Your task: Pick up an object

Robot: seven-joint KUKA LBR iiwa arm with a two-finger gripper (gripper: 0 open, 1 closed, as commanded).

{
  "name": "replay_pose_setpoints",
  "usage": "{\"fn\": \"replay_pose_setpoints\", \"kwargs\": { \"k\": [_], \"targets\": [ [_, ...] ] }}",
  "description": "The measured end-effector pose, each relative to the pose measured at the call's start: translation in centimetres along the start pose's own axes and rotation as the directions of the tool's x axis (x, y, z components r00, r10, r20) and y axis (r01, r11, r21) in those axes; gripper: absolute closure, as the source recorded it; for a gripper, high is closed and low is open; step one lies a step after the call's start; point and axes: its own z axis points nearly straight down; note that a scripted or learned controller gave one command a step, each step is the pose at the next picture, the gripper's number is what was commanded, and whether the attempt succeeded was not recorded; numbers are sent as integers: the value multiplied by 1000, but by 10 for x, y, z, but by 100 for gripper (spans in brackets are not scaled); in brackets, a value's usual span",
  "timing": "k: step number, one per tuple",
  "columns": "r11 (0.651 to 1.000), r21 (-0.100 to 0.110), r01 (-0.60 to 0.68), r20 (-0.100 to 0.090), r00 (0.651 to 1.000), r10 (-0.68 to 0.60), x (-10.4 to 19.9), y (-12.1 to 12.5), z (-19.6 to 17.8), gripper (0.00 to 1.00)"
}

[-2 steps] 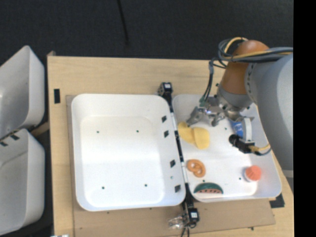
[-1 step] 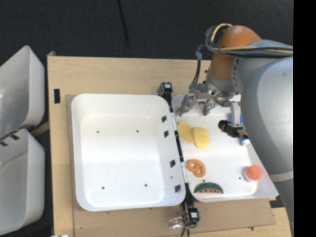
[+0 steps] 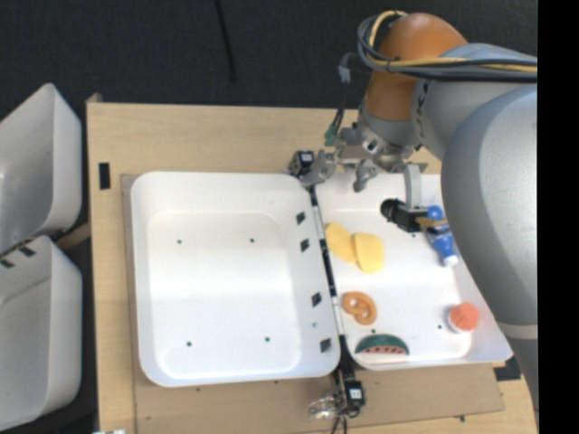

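My gripper (image 3: 362,175) hangs over the far edge of the right bin (image 3: 425,283), and I see nothing held in it. Below it in that bin lie two yellow pieces (image 3: 356,248) touching each other near the divider. An orange pretzel (image 3: 359,307) sits nearer the front, with a watermelon slice (image 3: 381,344) at the front rim. A blue object (image 3: 441,240) lies by the right side and a small orange-red object (image 3: 463,317) sits at the front right.
The left bin (image 3: 222,274) stands beside the right one, the two sharing a middle rim with black clips (image 3: 318,260). The grey arm (image 3: 488,179) overhangs the right bin's right side. The wooden bench (image 3: 113,152) borders both bins.
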Motion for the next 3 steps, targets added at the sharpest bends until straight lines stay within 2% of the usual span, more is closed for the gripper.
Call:
{"fn": "replay_pose_setpoints", "kwargs": {
  "k": [1,2,3],
  "targets": [
    [1000,1,5,7,1000,-5,85,-1,-43,0],
    [1000,-4,-12,15,1000,12,-31,-1,-132,0],
    [1000,4,0,13,1000,0,-24,-2,-136,100]
  ]
}}
